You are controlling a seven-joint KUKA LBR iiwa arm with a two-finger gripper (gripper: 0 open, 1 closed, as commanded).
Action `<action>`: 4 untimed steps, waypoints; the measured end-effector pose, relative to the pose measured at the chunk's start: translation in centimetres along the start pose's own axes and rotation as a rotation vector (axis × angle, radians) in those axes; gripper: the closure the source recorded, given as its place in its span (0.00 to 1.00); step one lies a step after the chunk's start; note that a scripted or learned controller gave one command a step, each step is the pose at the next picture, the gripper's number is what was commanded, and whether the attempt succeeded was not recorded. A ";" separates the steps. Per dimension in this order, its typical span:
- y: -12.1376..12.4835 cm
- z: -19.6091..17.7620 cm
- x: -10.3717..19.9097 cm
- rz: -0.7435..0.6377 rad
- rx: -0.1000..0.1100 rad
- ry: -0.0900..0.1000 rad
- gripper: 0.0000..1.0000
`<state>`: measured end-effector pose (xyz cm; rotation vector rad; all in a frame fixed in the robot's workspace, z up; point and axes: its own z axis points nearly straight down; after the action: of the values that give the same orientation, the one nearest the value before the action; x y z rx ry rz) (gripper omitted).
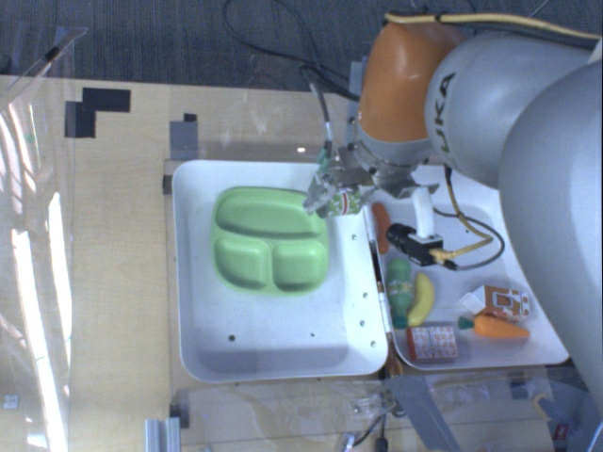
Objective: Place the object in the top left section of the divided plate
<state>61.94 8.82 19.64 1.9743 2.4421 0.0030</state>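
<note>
Camera view, looking down on the counter (113,281): at the far left stands a clear plastic panel (38,252), with black tape marks (94,109) on the wood toward eleven o'clock. Next comes the left white bin (273,351), and in its upper half lies the green divided plate (271,238), one long section across its top and two smaller sections below. At the plate's two o'clock edge hangs the end effector (332,196), just over the plate's rim, with a small object (341,201) showing red, green and white against its tip; I cannot tell from here whether it is clenched on that object or released, so the object sits at the plate's upper right rim, not down in the top left section. Above it rises the orange band (405,73) of the grey arm (528,130), which fills the two o'clock corner. In the right bin (471,358) lie a red piece (380,222), a green item (400,285), a yellow banana (424,298), a red-and-white packet (433,343), a small carton (499,299) and an orange carrot (499,327) at four o'clock.
</note>
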 end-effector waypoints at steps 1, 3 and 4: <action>0.0 0.0 -0.1 0.002 -0.001 0.000 0.00; 2.6 5.7 3.6 -0.116 -0.029 0.004 1.00; 6.6 -1.2 7.0 0.006 -0.005 0.000 1.00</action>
<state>66.95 17.09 20.89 1.9792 2.4339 0.0085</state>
